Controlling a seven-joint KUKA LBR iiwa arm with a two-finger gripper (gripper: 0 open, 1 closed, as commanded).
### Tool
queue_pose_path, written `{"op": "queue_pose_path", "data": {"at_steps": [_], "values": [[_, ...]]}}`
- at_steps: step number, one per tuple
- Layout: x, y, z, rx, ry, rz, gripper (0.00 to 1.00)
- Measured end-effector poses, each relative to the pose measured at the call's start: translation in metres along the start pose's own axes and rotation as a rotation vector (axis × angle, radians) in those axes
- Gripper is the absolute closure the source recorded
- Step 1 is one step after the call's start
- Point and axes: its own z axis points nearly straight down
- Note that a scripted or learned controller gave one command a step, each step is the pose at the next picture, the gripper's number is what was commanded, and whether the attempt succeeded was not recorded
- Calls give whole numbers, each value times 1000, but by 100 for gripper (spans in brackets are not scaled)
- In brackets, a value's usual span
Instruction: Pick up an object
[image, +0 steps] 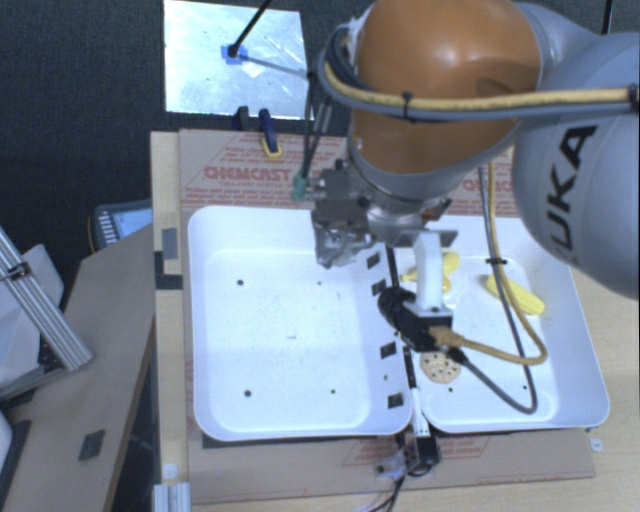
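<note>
- Closest to the lens: orange band (440, 80) of the grey arm (585, 170), bulging across the top right of the view.
- Directly beneath it: gripper (338, 248), pointed down over the far right part of the left bin (215, 330), close to the rims where the two bins meet. Cannot tell from this angle how wide it stands, or whether it holds anything.
- Across the shared rims, in the right bin (585, 395): small yellow piece (449, 266), partly hidden behind the wrist hardware, near the gripper but apart from it.
- Farther right on the same bin floor: long yellow piece (520, 293), curved like a banana, lying aslant, apart from the small one.
- Toward the front of the right bin, close to the dividing rim: round tan disc (438, 366), speckled like a biscuit, lying flat, well apart from the gripper.
- Under both bins: cardboard sheet (240, 172) with red lettering, showing along the back edge.
- Behind that, against the dark backdrop: shiny silver sheet (235, 55).
- At the far left edge: aluminium rail (40, 310), set at a slant, well clear of the bins.
</note>
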Motion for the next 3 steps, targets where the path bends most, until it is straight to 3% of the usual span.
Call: {"op": "queue_pose_path", "data": {"at_steps": [1, 2, 3], "values": [[31, -17, -82, -22, 11, -7, 100], [39, -18, -133, -21, 10, -5, 100], [38, -18, -130, -16, 7, -5, 0]]}}
